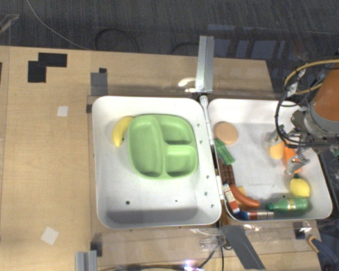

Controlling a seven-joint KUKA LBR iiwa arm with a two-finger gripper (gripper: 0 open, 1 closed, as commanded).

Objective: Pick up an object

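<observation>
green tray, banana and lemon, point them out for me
green tray [161,145], camera view, on the ridge between its compartments
banana [121,130], camera view, middle of its visible curve
lemon [299,187], camera view, centre of the fruit

Two white bins seen side by side on bench. Left bin [110,208]: green divided tray [160,145], banana [121,130] tucked at tray's left edge. Right bin [254,182]: tan round disc [226,132], green bottle [288,205], lemon [299,187], orange item [278,151], red-orange tube [241,197] along near wall. Gripper [297,161] positioned above right bin, just beside orange item, lemon below it.
</observation>
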